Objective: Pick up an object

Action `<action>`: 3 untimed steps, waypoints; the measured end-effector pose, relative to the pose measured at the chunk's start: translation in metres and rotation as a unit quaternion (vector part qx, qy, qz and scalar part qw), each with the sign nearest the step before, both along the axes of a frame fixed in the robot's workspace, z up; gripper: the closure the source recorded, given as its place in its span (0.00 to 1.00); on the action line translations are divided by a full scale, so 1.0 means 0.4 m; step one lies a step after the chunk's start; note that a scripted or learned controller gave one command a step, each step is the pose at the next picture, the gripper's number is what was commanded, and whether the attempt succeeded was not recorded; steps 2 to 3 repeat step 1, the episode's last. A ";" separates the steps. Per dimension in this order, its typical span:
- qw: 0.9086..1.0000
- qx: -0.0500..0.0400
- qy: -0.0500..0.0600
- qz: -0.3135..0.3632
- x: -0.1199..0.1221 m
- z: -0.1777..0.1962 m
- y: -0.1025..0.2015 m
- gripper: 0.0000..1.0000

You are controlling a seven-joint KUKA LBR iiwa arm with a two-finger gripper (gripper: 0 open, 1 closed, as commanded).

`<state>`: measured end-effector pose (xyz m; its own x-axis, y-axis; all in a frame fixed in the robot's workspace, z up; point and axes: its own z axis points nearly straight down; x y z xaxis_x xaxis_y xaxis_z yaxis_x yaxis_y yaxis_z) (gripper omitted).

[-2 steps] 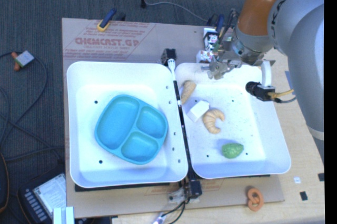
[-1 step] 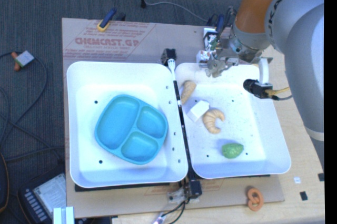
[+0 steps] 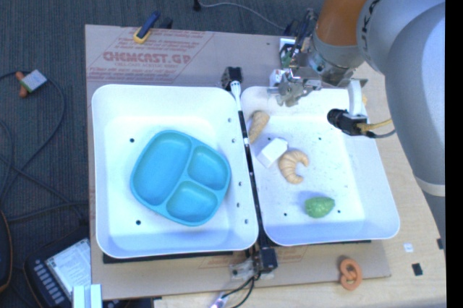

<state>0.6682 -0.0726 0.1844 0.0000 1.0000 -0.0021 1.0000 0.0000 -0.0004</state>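
Blue divided plate (image 3: 181, 178) in left bin (image 3: 105, 155)

Four small things lie in the right bin (image 3: 376, 223). A tan bread roll (image 3: 257, 124) lies lengthwise near the bin's left wall, toward the far end. Just below it sits a white block (image 3: 273, 152), tilted, touching a curved croissant (image 3: 292, 165) to its right. A green leafy lump (image 3: 319, 207) rests apart from them, nearer the front edge. All lie flat on the floor.

The tool (image 3: 291, 92) is too small and blurred to read.
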 end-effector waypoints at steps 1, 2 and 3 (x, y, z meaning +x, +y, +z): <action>1.000 0.000 0.000 0.000 0.000 0.008 0.046 1.00; 1.000 0.000 0.000 0.000 0.000 0.008 0.046 1.00; 1.000 0.000 0.000 0.000 0.000 0.008 0.046 1.00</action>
